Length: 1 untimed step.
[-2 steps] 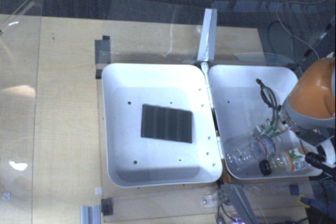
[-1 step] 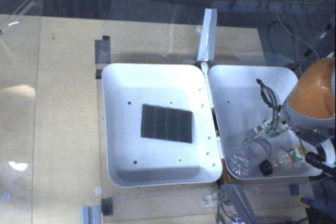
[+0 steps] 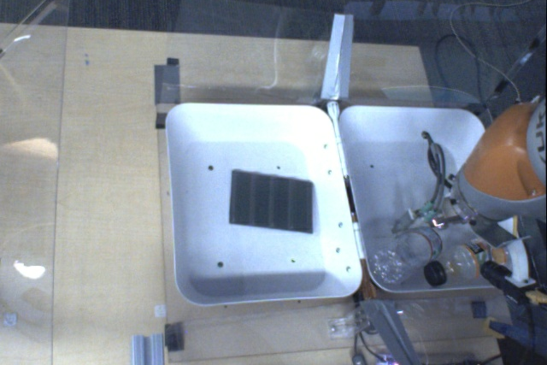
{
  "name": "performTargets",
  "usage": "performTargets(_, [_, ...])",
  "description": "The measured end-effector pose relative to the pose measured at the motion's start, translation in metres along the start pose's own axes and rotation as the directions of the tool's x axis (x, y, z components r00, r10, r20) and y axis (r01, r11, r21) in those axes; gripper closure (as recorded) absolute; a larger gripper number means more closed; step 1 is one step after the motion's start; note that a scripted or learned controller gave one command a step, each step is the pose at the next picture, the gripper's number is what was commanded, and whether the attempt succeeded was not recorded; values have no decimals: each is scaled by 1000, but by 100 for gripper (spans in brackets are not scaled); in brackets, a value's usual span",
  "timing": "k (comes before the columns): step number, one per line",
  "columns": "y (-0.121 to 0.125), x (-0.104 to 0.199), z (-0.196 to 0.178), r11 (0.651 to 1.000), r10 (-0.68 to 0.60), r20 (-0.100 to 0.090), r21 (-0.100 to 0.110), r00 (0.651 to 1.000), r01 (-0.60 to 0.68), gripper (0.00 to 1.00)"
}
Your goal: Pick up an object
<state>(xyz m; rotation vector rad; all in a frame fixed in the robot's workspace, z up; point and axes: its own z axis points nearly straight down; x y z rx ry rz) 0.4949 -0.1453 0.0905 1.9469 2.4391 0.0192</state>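
The left bin [image 3: 197, 184] holds a dark ribbed rectangular pad [image 3: 272, 201], lying flat near its middle and well apart from every wall; it looks thin and hugs the floor, so I judge it awkward to lift from above, with only its edges offering a bite. To its right, the right bin [image 3: 385, 141] carries the likely targets along its near wall: a clear plastic cup [image 3: 390, 263] lying tipped by the near-left corner, and just beside it a small clear bottle with a black cap [image 3: 453, 265] on its side. Both look light, smooth and prone to roll or crush, so the bottle's body, across its width, seems the surer hold. The gripper [image 3: 425, 222] hangs low just above these two, wires trailing; its fingers blur into the clutter, so I cannot tell their spread or whether they grasp anything.
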Motion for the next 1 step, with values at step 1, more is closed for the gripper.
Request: performTargets(1, [44,33,1,1000,7,-4,6,1000,-7,0])
